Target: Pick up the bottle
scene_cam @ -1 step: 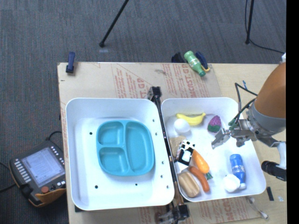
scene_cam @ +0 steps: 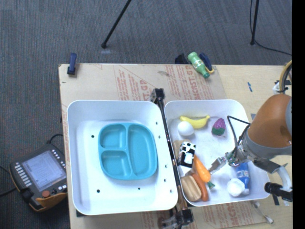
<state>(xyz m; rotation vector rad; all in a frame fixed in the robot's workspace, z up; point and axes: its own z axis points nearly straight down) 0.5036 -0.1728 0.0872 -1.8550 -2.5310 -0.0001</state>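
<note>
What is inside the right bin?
Right bin: banana, egg, strawberry, cow toy, carrot, hot dog, bottle. The arm hides the bin's right side.

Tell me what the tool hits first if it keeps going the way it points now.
Probably the carrot. The tool points toward the view's lower left, and the carrot lies next in that line, though its height above the right bin floor is unclear.

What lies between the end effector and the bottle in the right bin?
Nothing: in the camera view, the end effector is separated from the blue-labelled bottle by bare white bin floor; the carrot lies on the opposite side.
</note>
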